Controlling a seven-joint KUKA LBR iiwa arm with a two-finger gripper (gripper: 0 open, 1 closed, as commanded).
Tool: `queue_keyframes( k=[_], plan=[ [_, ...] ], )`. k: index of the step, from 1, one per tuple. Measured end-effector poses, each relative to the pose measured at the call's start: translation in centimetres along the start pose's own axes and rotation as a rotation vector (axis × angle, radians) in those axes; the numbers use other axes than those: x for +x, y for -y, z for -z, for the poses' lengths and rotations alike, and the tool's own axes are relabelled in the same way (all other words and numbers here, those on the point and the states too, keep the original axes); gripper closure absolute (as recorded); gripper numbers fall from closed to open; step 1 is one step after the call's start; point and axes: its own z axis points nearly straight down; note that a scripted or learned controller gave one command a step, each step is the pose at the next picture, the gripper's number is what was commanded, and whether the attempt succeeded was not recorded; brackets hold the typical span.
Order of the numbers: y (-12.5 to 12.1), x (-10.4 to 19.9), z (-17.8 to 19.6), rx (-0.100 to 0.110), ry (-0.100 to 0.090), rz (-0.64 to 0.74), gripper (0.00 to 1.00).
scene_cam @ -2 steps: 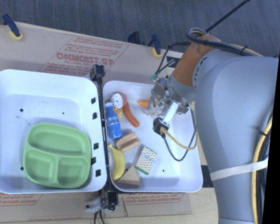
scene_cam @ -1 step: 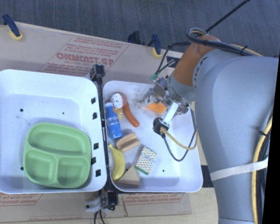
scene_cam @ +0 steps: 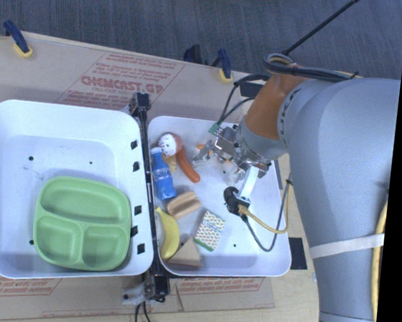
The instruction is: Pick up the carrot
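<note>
**Grey arm hangs over the right bin, carrot just beside the end effector**

Grey and bulky, the arm (scene_cam: 335,171) is the nearest thing to the camera and covers much of the right side. It reaches in from the right and bends down toward the right bin (scene_cam: 265,260), the orange band showing above the wrist. The end effector (scene_cam: 223,152) sits low over the bin's upper middle, pointing left toward the toys. How wide it stands I cannot tell, since the wrist and cables crowd it.

The carrot (scene_cam: 187,168) lies in the right bin, slanted from upper left to lower right, its lower tip toward the bin's middle. A round white and orange toy (scene_cam: 168,144) touches or nearly touches its upper end, and a blue bottle (scene_cam: 161,175) lies just to its left. A bread-like block (scene_cam: 183,205), banana (scene_cam: 168,233) and patterned card (scene_cam: 211,229) lie below, apart from it.

To do this step well, my judgement is that the end effector should shift left and slightly down, then close across the carrot's narrow width near its lower half, away from the round toy and bottle. A grip along the length would likely slip off.

The left bin (scene_cam: 19,123) holds a green plate (scene_cam: 84,223).
</note>
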Motion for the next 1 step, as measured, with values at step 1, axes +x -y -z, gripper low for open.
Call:
queue_keyframes(
  k=[1],
  plan=[
    [-3.44,-2.28,0.04,0.001,0.0,-0.133,0.0]
  ],
)
